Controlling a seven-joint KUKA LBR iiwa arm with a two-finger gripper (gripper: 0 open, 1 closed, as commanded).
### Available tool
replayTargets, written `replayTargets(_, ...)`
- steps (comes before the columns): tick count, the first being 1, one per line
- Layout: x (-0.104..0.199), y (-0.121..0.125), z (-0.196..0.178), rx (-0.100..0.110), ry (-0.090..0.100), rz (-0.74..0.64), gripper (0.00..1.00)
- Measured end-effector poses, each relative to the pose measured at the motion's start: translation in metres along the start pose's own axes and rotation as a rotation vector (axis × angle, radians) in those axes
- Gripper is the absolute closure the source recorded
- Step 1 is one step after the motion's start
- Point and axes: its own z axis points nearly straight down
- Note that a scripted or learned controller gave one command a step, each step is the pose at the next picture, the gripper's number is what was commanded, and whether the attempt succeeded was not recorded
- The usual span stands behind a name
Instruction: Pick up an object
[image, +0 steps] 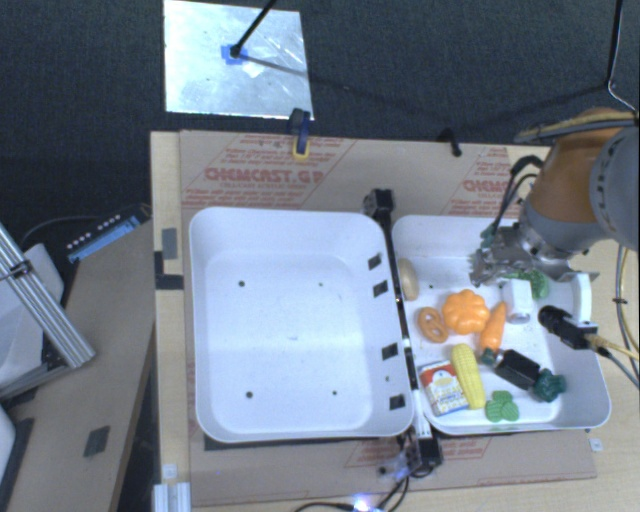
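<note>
The right bin (440, 235) holds several toy foods: an orange pumpkin (466, 310), a carrot (494, 328), a yellow corn cob (466, 375), a tan ring-shaped piece (433, 324), a beige egg-shaped piece (408, 277), a red-labelled packet (443, 388) and a green leafy piece (503, 407). My gripper (488, 268) hangs over the back of this bin, just above and right of the pumpkin. I see nothing held in it.
The left bin (215, 235) lies beside the right one, with a black divider (395, 300) between them. A black block (520, 368), a dark green piece (549, 383) and a white piece (518, 297) lie near the right bin's right side. A cable (612, 350) runs past its right rim.
</note>
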Motion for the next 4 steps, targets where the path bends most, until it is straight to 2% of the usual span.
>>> replayTargets(1,0.045,0.057,-0.103,-0.013,-0.001,-0.010,1.00)
replayTargets(2,0.087,0.060,-0.353,-0.019,-0.001,-0.007,1.00)
replayTargets(3,0.118,0.042,-0.343,0.002,0.001,-0.006,1.00)
replayTargets(4,0.139,0.041,-0.342,0.002,0.001,-0.005,1.00)
